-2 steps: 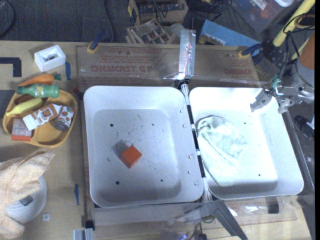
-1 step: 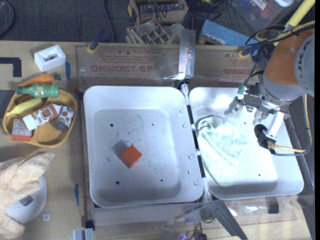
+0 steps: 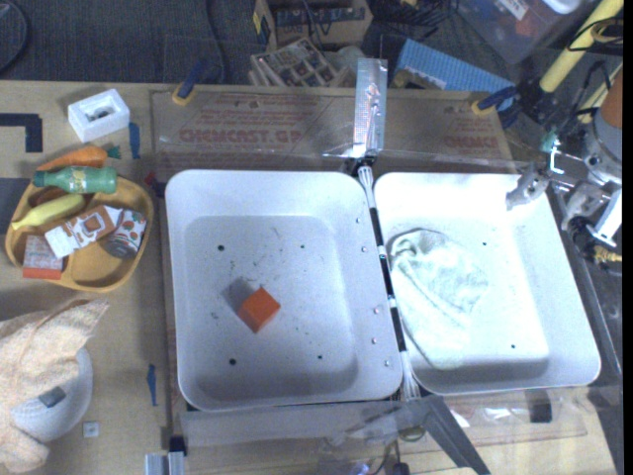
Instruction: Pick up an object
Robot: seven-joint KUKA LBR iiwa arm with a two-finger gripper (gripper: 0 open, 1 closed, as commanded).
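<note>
The orange block [image 3: 260, 309] lies free in the left bin [image 3: 198, 206], an easy target, while the hand [image 3: 524, 191] hangs over the right bin's [image 3: 554, 364] far corner, grip state unreadable

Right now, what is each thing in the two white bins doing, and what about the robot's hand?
orange block: lying loose on the floor of the left bin, tilted cornerwise, nothing touching it.
white cloth: crumpled in a heap in the right bin, against its left side.
gripper: at the right bin's upper right corner, apart from both things, holding nothing that can be seen.
</note>
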